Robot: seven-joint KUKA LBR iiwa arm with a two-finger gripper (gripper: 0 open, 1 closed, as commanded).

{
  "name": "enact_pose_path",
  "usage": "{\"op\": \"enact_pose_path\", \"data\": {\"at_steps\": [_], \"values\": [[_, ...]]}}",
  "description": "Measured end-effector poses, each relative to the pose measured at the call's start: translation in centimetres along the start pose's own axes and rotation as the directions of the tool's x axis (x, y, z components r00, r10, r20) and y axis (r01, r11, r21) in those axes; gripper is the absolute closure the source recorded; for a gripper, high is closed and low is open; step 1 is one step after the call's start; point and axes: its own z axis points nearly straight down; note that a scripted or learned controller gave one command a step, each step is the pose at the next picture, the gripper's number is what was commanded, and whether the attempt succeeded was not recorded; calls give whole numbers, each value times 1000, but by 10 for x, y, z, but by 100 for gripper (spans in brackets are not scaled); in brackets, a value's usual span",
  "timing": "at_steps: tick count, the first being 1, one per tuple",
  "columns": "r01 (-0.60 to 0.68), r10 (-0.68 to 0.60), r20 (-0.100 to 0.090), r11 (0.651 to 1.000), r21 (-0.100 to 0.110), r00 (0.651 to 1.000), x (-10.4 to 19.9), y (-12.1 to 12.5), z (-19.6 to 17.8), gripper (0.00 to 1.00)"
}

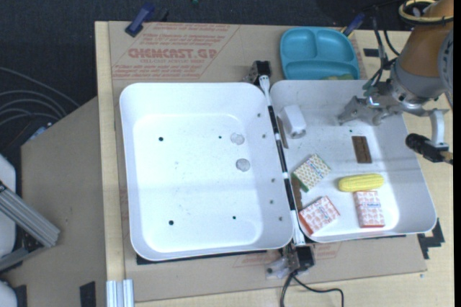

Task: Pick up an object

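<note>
My gripper [365, 113] hangs over the back of the right bin [403, 154], its two grey fingers [351, 114] spread open with nothing between them. Below it in the bin lie a small brown bar [361, 148], a yellow corn-like piece [360, 183] and a red-and-white carton [369, 209]. Further left are a white block [293, 120], a speckled box [311, 171] and a second red-and-white packet [319, 215]. The brown bar is the nearest object, just in front of the fingertips.
The left bin [144, 118] holds two small round grey discs [240, 152]. A teal divided tray [319, 53] sits behind the right bin, close to the arm. A black hinge strip [277, 147] runs between the bins. A blue clip [139, 21] lies at the board's back edge.
</note>
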Motion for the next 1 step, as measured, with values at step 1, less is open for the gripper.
{"op": "enact_pose_path", "data": {"at_steps": [1], "values": [[-2, 2, -2, 1000, 5, 1000, 0, 5, 2, 0]]}}
